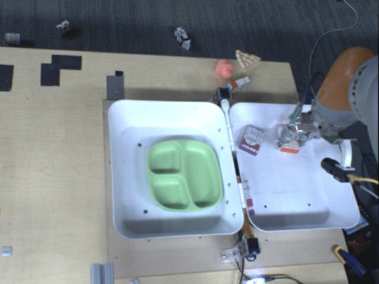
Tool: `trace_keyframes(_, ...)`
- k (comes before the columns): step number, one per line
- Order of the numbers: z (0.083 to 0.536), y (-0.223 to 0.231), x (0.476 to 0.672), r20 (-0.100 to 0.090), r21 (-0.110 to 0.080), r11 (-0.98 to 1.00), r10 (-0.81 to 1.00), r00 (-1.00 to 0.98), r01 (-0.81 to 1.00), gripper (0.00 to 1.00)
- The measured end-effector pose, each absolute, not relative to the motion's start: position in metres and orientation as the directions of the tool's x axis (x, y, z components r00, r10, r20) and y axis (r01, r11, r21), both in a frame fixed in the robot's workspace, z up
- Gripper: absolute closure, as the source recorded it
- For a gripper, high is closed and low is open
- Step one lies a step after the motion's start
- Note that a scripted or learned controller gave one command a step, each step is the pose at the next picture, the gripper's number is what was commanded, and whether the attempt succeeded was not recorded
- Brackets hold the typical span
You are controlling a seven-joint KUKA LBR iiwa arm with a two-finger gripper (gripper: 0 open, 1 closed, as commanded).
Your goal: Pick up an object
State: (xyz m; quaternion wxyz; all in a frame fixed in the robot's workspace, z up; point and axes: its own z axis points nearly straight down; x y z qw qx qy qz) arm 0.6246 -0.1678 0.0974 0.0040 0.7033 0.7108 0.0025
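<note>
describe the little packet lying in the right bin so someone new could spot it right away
Start at the right-hand white bin, the one beside the bin holding the green divided plate. In its far left corner lies a small flat packet, white with a dark red edge. It lies alone, apart from the orange-tipped item under the gripper.

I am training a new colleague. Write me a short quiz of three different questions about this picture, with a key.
1. True or false: the green divided plate lies in the left bin.
2. Which thing lies nearest the tool? A) the small red and white packet B) the pink ball C) the green divided plate
3. Fill in: the pink ball rests on the ___, beyond the bins.

Key: 1 true; 2 A; 3 bench.
</note>
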Motion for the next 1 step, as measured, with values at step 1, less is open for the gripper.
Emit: trace_keyframes(1,0.2162,-0.1351,0.5617,-0.001,0.005,0.005,1.0,-0.005,1.0,1.0)
